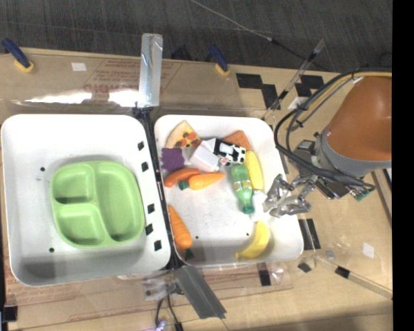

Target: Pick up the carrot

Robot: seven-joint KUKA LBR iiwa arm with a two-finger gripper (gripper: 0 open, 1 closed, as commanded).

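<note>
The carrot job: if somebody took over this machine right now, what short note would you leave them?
Claw: at the right bin's right edge, nothing visibly between its fingers; open or shut is unclear.
Carrots: one lies mid-bin beside the green bottle, another against the bin's left wall.
Left bin holds a green divided plate.
Done: nothing lifted.
Left: bring the claw over a carrot, grip it and raise it.

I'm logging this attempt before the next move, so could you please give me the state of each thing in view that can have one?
gripper: over the right bin's right rim, holding nothing visible.
carrot: lying flat mid-bin, untouched.
second carrot: lying against the bin's left wall.
green bottle: lying on its side.
banana: lying at the front right corner.
green plate: flat in the left bin.
</note>
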